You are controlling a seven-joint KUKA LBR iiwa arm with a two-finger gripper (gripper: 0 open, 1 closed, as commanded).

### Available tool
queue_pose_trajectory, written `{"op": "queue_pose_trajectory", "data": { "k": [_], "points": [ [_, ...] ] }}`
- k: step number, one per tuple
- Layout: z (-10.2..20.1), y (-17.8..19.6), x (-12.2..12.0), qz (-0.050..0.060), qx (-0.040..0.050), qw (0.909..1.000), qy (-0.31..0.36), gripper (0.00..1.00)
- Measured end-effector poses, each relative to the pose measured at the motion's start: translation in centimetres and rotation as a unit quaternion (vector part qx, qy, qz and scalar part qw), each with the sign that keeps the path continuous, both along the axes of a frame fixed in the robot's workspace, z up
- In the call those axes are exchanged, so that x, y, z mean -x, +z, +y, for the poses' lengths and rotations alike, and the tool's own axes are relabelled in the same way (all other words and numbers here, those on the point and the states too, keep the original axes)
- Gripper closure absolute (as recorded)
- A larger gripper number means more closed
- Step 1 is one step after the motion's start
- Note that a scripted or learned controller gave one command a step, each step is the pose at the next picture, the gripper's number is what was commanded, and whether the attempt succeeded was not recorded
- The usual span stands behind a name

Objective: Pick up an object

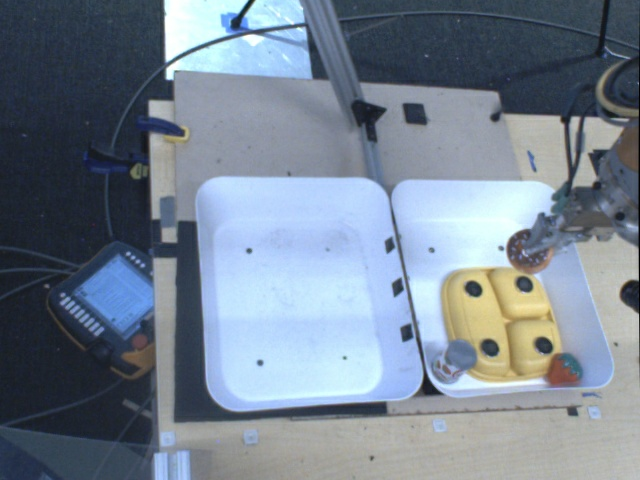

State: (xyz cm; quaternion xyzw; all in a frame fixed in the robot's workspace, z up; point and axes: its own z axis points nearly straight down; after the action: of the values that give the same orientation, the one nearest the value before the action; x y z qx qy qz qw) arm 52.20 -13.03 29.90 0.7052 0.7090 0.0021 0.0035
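White plastic bins: note that every object lies in the right bin (430, 228). The gripper (541, 234) reaches in from the right, and a small brown round object (528, 252) sits at its fingertips, apparently pinched, though you should treat the grasp as unconfirmed. Just near of it, a yellow four-lobed toy (500, 323) fills the near part, flanked by a grey-capped piece (456, 355) and a red strawberry-like piece (566, 368) along the near wall.

A tan surface (300, 128) carries two shallow white bins side by side — left bin (215, 268), right bin (440, 208) — touching.
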Motion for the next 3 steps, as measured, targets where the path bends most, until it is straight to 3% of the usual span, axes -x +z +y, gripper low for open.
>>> {"op": "queue_pose_trajectory", "data": {
  "k": [2, 3],
  "points": [
    [9.7, -4.0, 0.7, 0.003, -0.0019, 1.0000, 0.002, 1.00],
    [15.7, -4.0, 1.4, 0.004, -0.0022, 1.0000, 0.003, 1.00]
  ]
}}
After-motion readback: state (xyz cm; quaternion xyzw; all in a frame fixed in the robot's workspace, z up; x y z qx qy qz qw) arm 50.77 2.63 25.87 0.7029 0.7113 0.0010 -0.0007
